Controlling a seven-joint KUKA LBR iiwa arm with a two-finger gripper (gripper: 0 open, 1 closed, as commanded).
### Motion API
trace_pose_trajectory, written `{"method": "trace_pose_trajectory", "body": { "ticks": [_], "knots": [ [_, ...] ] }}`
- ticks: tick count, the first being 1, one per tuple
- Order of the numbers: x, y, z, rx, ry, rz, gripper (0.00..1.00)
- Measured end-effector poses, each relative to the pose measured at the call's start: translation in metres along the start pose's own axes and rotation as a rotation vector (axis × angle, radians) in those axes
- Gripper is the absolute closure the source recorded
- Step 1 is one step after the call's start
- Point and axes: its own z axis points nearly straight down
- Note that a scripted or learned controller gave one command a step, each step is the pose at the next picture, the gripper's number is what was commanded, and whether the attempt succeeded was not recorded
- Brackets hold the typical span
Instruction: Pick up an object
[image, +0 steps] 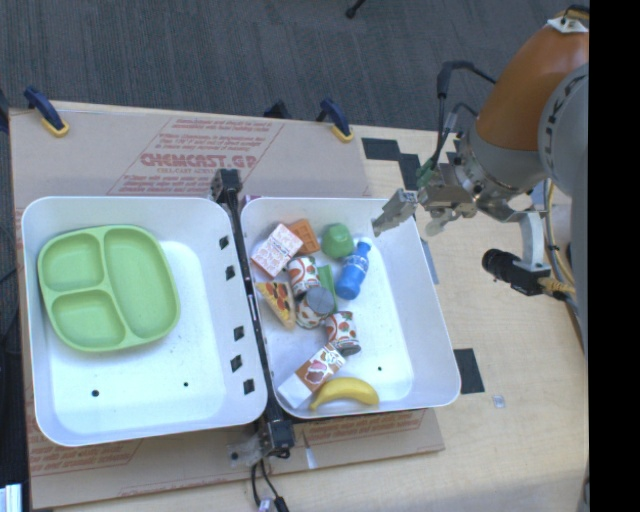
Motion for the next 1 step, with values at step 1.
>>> {"method": "trace_pose_trajectory", "body": {
  "ticks": [1],
  "knots": [
    [-0.0298, -0.0612, 0.1165, 0.006, 0.002, 0.002, 0.00]
  ]
}}
